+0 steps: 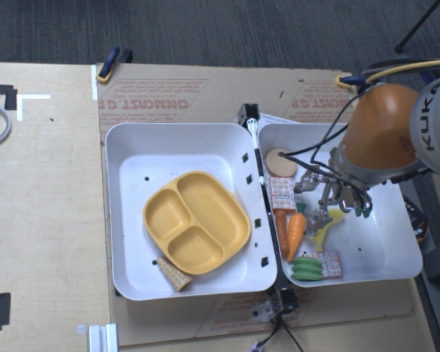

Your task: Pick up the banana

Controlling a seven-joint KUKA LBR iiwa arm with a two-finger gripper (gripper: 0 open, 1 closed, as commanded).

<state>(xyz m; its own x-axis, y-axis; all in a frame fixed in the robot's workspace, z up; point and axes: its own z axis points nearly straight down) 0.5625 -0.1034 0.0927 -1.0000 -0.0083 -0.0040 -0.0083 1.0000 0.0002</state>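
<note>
The banana is yellow and lies in the right bin, just right of the carrot. Only part of it shows, since the gripper covers its upper end. My gripper hangs directly over that end, low in the bin, under the arm's orange band. Whether it touches the banana cannot be made out.
Left of the banana lie an orange carrot, a reddish sausage, a printed packet and a round tan biscuit. A green vegetable sits at the bin's front. The left bin holds a yellow divided plate and a brown cracker.
</note>
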